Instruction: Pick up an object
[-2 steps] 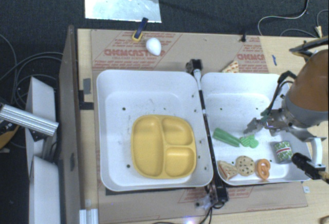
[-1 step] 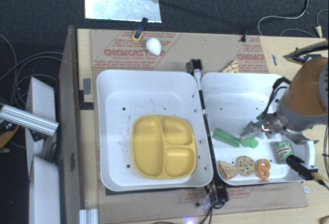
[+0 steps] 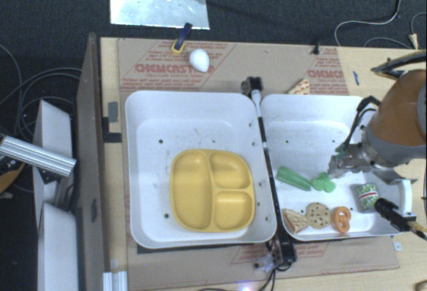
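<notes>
Hand (image 3: 341, 166) grip state unclear | green piece (image 3: 294, 178) long axis runs upper-left to lower-right

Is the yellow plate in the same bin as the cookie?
No, the yellow plate lies in the left bin, while the cookie lies in the right bin.

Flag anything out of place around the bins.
A white egg lies on the cardboard behind the left bin, outside both bins. A cracker sticks out from behind the right bin. The other small food items sit inside the right bin, so these two look stray.
</notes>
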Robot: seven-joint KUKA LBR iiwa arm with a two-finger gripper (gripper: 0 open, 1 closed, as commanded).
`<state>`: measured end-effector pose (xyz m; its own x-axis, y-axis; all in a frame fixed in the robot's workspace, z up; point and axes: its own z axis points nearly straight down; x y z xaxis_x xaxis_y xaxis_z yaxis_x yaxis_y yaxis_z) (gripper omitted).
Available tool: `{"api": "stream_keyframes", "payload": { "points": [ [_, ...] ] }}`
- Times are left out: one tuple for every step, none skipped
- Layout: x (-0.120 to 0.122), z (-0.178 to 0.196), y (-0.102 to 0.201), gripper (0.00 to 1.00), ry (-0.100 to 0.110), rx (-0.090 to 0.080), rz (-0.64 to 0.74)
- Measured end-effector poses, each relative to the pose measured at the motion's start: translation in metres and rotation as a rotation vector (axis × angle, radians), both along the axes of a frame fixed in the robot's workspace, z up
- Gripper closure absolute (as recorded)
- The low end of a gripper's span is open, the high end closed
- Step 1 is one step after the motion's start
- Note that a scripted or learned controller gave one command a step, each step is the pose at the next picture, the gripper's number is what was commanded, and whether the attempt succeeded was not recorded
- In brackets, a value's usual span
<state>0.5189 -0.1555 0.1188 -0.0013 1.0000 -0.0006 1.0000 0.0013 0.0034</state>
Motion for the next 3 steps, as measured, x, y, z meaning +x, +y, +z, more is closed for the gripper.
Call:
{"api": "stream_keyframes", "payload": {
  "points": [
    [0.032, 0.052, -0.029, 1.0, -0.005, -0.003, 0.002],
    [0.03, 0.049, -0.027, 0.0, 0.001, 0.0, 0.002],
    [-0.019, -0.036, 0.017, 0.0, 0.001, 0.003, -0.002]
  ]
}}
